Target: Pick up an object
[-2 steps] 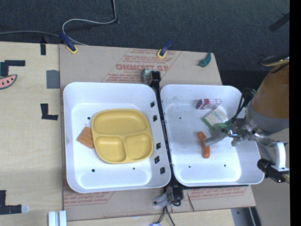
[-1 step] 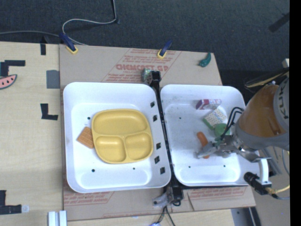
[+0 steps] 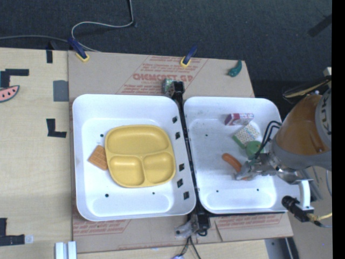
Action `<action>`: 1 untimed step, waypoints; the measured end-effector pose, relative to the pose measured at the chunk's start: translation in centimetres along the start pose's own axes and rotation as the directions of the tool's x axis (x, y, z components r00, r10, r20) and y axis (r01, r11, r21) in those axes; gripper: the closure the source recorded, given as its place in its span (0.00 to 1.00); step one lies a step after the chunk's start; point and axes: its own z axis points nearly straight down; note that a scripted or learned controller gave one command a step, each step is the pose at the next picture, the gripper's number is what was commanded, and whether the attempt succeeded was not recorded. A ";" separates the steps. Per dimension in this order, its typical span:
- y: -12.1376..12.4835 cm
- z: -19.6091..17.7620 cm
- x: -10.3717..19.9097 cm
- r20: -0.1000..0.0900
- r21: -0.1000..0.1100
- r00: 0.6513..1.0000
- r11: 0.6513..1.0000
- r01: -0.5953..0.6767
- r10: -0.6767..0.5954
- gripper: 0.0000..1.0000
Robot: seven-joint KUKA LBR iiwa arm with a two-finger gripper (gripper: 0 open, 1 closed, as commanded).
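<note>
At the lower right of the frame, the gripper (image 3: 247,171) sits low inside the right bin (image 3: 215,198), its tip close over an orange sausage-like piece (image 3: 231,159) that lies on the bin floor; whether the jaws are apart or closed cannot be told from this angle, and nothing is plainly seen between them. Just above, a green object (image 3: 252,149) lies partly behind the wrist, with a pale checked block (image 3: 247,135) beside it and a small red-and-white packet (image 3: 239,118) nearer the bin's far wall. The orange piece looks the likeliest target. To take it well, the fingers should straddle it across its narrow width, settle fully to the floor before closing, and rise straight up so it does not roll free or drag the green object along. At centre left, the left bin (image 3: 86,198) holds a yellow divided tray (image 3: 140,155) with a tan cracker-like square (image 3: 98,157) tucked at its left edge. Farther back, at the top of the frame, two yellow clips (image 3: 188,58) pin the cardboard (image 3: 124,74) under both bins.
</note>
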 end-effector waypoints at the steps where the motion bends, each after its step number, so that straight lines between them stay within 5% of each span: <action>1: 0.0 -0.9 0.1 -0.001 0.001 1.000 1.000 0.000 0.000 1.00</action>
